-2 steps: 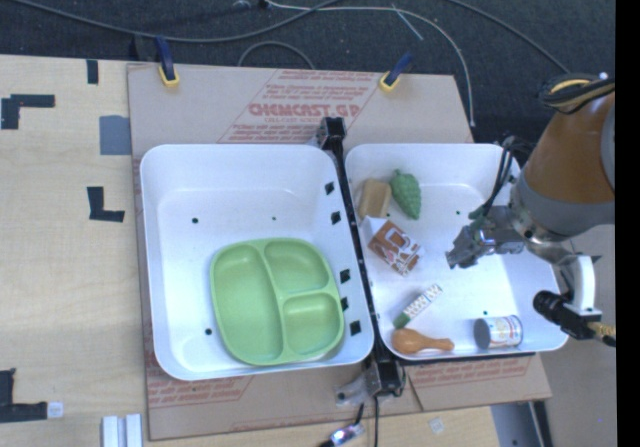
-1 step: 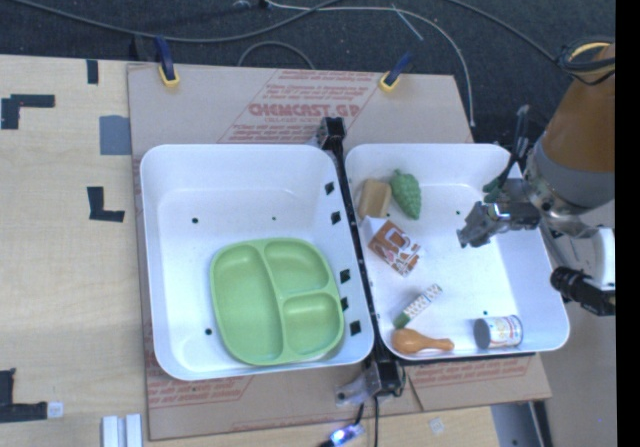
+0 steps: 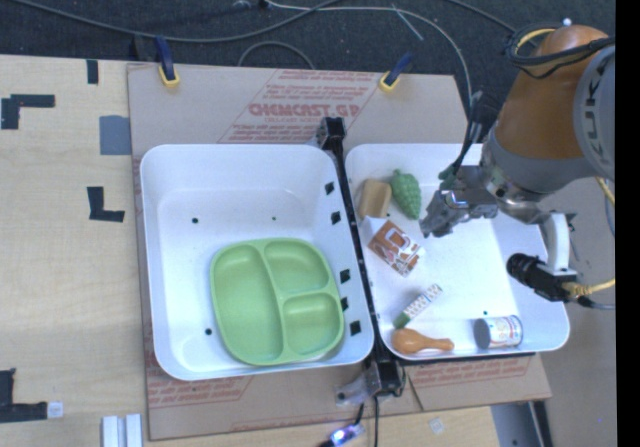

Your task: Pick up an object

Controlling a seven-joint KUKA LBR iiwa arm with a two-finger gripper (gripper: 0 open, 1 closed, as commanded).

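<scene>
The right bin (image 3: 500, 265) holds several small objects: a tan block (image 3: 375, 198), a green bumpy toy (image 3: 406, 192), an orange-and-white packet (image 3: 394, 246), a green-and-white tube (image 3: 418, 305), an orange gourd-shaped toy (image 3: 421, 341) and a small can (image 3: 498, 332). My gripper (image 3: 441, 218) hangs over the right bin, just right of the green toy and the packet. Nothing shows between its fingers.
The left bin (image 3: 170, 235) holds a green divided plate (image 3: 277, 300). A black divider (image 3: 345, 225) runs between the bins. The arm's orange-banded body (image 3: 550, 115) rises over the right bin's far right side. Cables cross the dark floor behind the bench.
</scene>
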